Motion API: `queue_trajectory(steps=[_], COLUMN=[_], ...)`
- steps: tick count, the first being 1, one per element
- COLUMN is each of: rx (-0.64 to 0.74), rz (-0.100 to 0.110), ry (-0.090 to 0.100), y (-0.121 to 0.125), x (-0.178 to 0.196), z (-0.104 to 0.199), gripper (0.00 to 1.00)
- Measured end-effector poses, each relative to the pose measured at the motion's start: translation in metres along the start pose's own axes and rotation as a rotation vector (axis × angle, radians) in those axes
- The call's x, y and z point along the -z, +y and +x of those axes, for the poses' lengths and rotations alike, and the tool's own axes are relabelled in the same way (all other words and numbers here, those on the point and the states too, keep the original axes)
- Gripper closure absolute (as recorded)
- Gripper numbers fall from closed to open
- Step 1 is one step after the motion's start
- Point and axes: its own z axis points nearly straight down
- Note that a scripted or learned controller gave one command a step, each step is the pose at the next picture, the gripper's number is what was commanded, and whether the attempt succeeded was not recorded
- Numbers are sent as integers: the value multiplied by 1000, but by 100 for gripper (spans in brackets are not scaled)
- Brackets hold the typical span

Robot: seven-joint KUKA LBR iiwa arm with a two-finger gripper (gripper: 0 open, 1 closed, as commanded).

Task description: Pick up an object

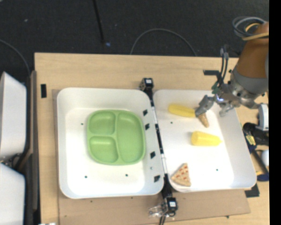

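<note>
My gripper [214,107] hangs over the far right part of the right bin [234,172]. Its two grey fingers stand apart, with nothing between them. A long yellow piece [181,110] lies just left of the gripper. A small tan cone-shaped piece [204,121] sits right under the left finger, and I cannot tell whether they touch. A stubby yellow piece [205,138] lies in the bin's middle. A pizza-slice toy [181,175] rests at the bin's near left corner.
The left bin [70,172] holds a green divided plate [116,136] in its middle. A divider with black clips [154,135] runs between the bins. The wooden bench [93,69] shows behind them. White boxes [9,121] stand at the far left.
</note>
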Motion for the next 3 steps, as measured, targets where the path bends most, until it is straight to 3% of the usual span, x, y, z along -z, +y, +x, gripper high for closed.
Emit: queue_trajectory(steps=[1,3], rx=[4,-1], rz=[-13,-10], ry=[-2,-3], y=[3,7], x=[8,-117], z=[0,1], gripper=[0,0])
